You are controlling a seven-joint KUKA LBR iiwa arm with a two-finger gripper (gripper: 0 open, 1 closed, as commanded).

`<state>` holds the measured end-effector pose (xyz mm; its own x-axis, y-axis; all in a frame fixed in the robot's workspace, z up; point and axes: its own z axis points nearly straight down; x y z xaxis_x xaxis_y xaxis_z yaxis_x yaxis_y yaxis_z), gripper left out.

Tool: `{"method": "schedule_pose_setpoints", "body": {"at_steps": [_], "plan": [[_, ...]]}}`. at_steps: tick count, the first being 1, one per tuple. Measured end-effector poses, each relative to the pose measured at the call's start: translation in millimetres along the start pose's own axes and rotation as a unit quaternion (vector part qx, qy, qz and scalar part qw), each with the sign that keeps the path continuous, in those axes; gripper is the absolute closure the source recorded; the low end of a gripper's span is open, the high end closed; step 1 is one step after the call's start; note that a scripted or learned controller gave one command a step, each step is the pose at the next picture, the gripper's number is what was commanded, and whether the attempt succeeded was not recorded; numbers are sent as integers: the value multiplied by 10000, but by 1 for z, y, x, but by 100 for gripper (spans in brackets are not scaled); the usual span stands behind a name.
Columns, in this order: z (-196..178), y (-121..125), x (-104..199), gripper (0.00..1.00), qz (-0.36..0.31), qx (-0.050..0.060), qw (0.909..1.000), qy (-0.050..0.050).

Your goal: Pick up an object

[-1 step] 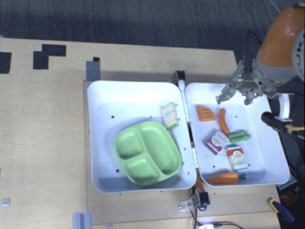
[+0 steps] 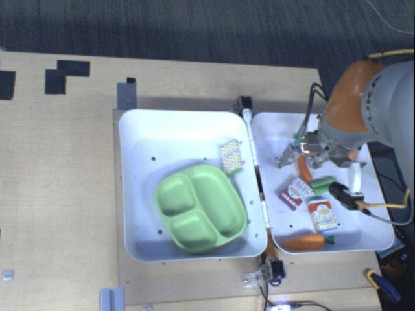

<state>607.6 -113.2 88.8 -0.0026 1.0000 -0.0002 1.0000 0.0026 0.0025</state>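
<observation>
A divided plate point(image 2: 202, 206) lies in the left bin point(image 2: 136, 173); small items point(image 2: 305, 193) fill the right bin point(image 2: 376, 232)

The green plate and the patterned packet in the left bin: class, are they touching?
Apart. The camera view shows a strip of white bin floor between the green plate and the patterned packet, which leans near the left bin's right wall.

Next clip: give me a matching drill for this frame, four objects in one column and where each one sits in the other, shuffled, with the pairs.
Objects:
1. green divided plate
2. patterned packet
3. carrot
4. gripper

Places:
A. near front wall of right bin
B. above back half of right bin
C. middle of left bin
D. left bin, by its right wall

Pairs: 1-C, 2-D, 3-A, 4-B
</observation>
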Motion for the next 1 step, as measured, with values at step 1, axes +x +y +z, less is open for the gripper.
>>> {"method": "schedule_pose_setpoints", "body": {"at_steps": [1], "plan": [[-11, 1, 1, 100, -4, -22, 10000, -1]]}}
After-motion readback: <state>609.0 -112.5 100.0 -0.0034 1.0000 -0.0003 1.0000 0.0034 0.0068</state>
